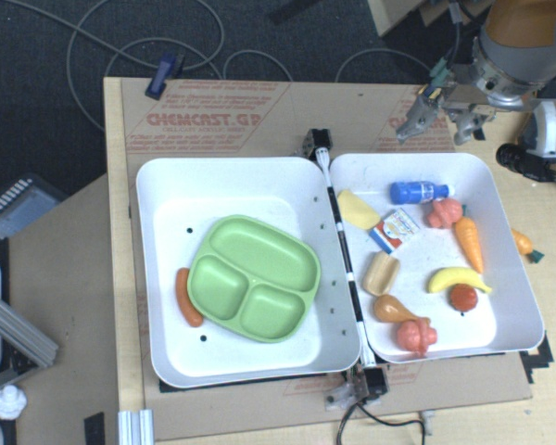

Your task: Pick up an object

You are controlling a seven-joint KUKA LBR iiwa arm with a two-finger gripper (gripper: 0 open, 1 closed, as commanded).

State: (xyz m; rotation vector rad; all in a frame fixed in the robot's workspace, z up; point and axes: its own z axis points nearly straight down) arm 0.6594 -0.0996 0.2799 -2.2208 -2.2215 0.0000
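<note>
Hovering above the far rim of the right-hand shallow white bin [500, 179], the two-finger gripper [440, 119] is splayed open, nothing held. We're at the approach: next it must descend onto something, perhaps the small blue plastic bottle [419, 192] just below.

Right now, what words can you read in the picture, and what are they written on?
"CHEMCAST GP", red print, partly blurred: brown cardboard sheet under the white bins.
More red print at the sheet's right, near the gripper: too blurred to read.
Small red, white and blue packet: print too small.
Blue bottle: label unreadable.
</note>
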